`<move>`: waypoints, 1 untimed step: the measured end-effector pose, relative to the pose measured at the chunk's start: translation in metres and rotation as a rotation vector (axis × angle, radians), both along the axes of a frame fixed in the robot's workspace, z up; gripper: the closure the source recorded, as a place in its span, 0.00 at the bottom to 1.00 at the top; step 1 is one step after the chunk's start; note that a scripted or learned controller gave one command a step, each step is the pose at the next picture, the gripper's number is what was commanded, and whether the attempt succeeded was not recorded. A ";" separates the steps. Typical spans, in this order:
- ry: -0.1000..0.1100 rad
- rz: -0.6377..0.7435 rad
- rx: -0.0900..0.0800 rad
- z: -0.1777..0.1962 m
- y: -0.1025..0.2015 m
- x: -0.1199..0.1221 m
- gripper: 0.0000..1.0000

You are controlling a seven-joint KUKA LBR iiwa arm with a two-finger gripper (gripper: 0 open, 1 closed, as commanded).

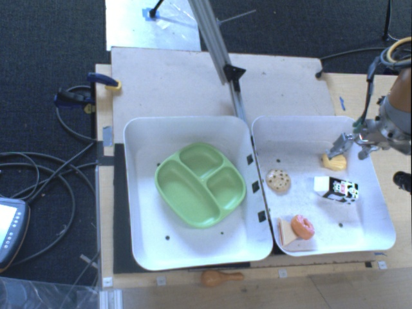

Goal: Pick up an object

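- Objects for picking lie in the right bin (pixel 373 234); we see five of them there, all resting on its white floor
- a small yellow piece (pixel 335 163) sits toward the far right part of that bin; the end effector (pixel 339 148) hangs just over its far edge, and we cannot tell whether they touch
- we cannot tell how wide the end effector stands; its metal tip is too small and blurred to read, and we see nothing gripped in it
- the arm (pixel 394 118) enters from the right edge, grey at the wrist with an orange band above
- a black-and-white carton (pixel 337 188) lies on its side just in front of the yellow piece, slightly apart from it
- a round cookie (pixel 279 181) lies nearer the bin's left wall, well apart from the carton
- a pink doughnut (pixel 302 226) sits at the near side of the bin, touching a tan slice (pixel 286 233) just to its left
- the left bin (pixel 145 237) holds a green divided plate (pixel 200 184) with three compartments, lying flat near its middle
- on the table (pixel 167 82), in front of the bins, lies a tan wooden piece (pixel 221 277); a slanted metal pole (pixel 209 28) crosses the far side
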State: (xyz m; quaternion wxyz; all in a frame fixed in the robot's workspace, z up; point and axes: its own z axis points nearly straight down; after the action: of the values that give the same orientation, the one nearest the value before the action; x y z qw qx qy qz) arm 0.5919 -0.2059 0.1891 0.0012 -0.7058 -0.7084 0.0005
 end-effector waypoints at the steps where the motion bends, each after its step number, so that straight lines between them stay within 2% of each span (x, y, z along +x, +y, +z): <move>1: -0.001 -0.001 -0.001 -0.044 -0.001 0.007 0.00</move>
State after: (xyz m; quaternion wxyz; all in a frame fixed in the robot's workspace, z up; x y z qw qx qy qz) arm 0.5991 -0.2072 0.1447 0.0005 -0.7061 -0.7081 0.0005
